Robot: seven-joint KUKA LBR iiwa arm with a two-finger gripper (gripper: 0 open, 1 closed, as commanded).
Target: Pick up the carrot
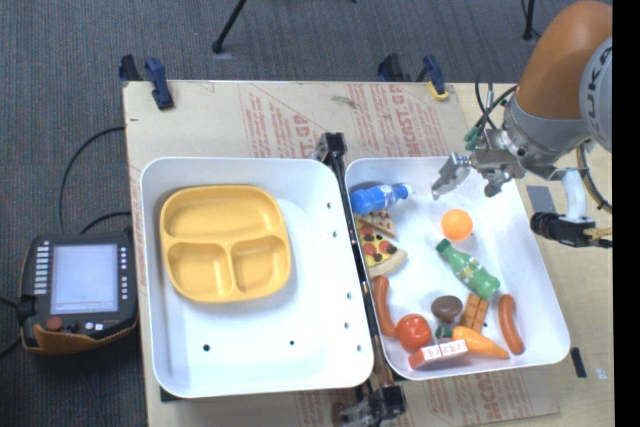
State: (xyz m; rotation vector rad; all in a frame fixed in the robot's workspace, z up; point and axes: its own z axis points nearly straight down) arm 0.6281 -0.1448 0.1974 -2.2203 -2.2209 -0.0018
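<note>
The carrot (483,345) is orange and tapered. It lies along the near right edge of the right bin (535,260), among other toy foods. My gripper (470,179) hangs over the far part of that bin, well behind the carrot and just beyond an orange ball (457,224). Its two fingers (445,178) are spread apart and open, with nothing between them.
Around the carrot lie a red tomato (413,330), a brown round piece (446,307), a green bottle (468,271) and a sausage (511,323). A second sausage (383,305), a pizza slice (378,246) and a blue bottle (380,197) sit on the bin's left side. The left bin (250,355) holds a yellow divided plate (227,242).
</note>
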